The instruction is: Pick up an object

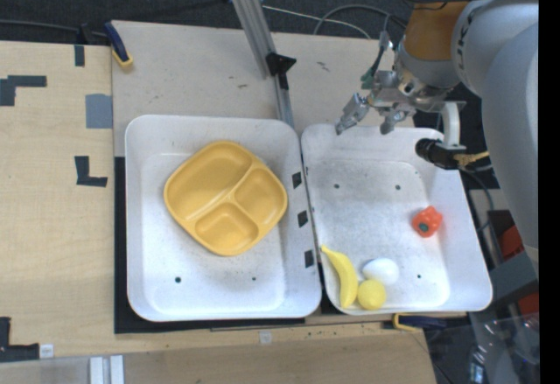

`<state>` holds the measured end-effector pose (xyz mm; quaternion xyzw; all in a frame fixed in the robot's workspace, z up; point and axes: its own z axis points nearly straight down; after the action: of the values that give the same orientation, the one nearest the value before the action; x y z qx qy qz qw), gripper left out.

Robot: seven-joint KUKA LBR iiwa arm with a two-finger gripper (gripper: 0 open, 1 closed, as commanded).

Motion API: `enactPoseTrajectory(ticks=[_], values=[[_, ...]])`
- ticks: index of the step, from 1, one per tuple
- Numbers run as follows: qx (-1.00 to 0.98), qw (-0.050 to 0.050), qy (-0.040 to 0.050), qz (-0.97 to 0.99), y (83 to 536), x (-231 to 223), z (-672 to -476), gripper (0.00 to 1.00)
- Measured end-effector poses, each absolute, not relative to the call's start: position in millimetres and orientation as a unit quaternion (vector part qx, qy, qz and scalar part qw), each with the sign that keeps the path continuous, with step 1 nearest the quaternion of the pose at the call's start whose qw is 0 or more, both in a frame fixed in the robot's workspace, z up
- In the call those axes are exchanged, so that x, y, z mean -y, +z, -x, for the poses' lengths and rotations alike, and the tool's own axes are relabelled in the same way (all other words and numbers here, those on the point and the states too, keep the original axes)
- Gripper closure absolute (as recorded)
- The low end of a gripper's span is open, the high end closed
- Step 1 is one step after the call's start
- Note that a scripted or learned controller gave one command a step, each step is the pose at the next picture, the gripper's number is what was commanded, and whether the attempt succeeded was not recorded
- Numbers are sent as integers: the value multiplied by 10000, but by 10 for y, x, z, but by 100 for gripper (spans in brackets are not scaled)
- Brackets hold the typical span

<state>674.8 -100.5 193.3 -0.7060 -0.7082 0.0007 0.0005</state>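
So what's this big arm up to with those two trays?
It is meant to pick something up. Right now its gripper hangs open above the far edge of the right bin, holding nothing. In that bin, a banana, a white egg-shaped thing and a yellow ball sit at the near edge, a small orange-red item apart. The left bin holds a yellow divided plate.

Even, bright overhead light, soft shadows, mild glare on white bins (140,198), slightly soft focus.

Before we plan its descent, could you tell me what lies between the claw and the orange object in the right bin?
Only bare speckled floor of the right bin lies between the claw and the orange object, per the camera view.
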Motion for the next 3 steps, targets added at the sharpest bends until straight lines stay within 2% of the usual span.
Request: enactPoseTrajectory(ticks=[1, 2, 3], values=[[7082, 3, 10, 7060, 1933, 1007, -6748, 0], [7079, 26, 31, 7063, 1281, 999, -6729, 0], [7076, 41, 50, 7066, 867, 999, -6707, 0]])
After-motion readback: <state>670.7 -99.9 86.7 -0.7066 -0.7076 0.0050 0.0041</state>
